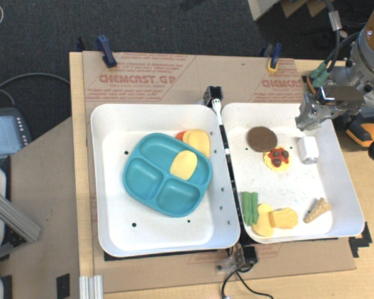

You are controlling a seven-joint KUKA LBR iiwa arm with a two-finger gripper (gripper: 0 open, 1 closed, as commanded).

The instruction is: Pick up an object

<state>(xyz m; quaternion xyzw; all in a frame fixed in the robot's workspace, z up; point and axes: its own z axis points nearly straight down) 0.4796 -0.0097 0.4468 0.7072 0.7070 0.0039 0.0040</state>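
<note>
My gripper (306,122) hangs over the far right corner of the right bin (343,167), with nothing seen in it. Just in front of it lies a small white cylinder (308,149). To the left of that are a brown round cookie (262,138) and a small yellow piece with red spots (277,159). Along the bin's near side lie green beans (250,207), yellow food pieces (275,220) and a tan wedge (317,210).
The left bin (112,229) holds a teal divided plate (157,182) with a yellow piece (183,164) on it. A yellow and orange piece (196,139) sits at the plate's far rim. A black clip (213,96) stands where the bins meet.
</note>
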